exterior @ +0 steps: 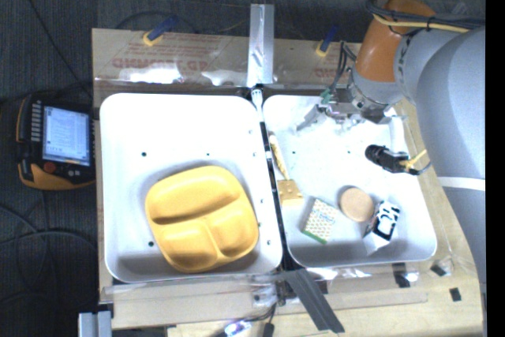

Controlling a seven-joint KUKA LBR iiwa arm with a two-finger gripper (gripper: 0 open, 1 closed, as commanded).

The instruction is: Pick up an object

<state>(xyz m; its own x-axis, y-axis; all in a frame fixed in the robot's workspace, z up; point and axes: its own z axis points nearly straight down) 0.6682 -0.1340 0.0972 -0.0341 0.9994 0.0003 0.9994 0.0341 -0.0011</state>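
Note:
My gripper (335,110) hangs over the far end of the right bin (331,158), near its back wall, and no object is visible in it. In that bin's near half lie a green-and-white patterned packet (319,220), a tan round disc (357,204) and a black-and-white object (383,222) in the near right corner. A wooden-handled brush (278,166) lies along the bin's left wall. All of these sit well nearer the front than the gripper. A yellow divided plate (202,215) rests in the left bin (142,130).
The grey arm with its orange band (379,51) comes in from the upper right. The ridge between the bins (264,162) runs down the middle. A handheld pendant with a screen (59,140) lies on the floor left of the bench.

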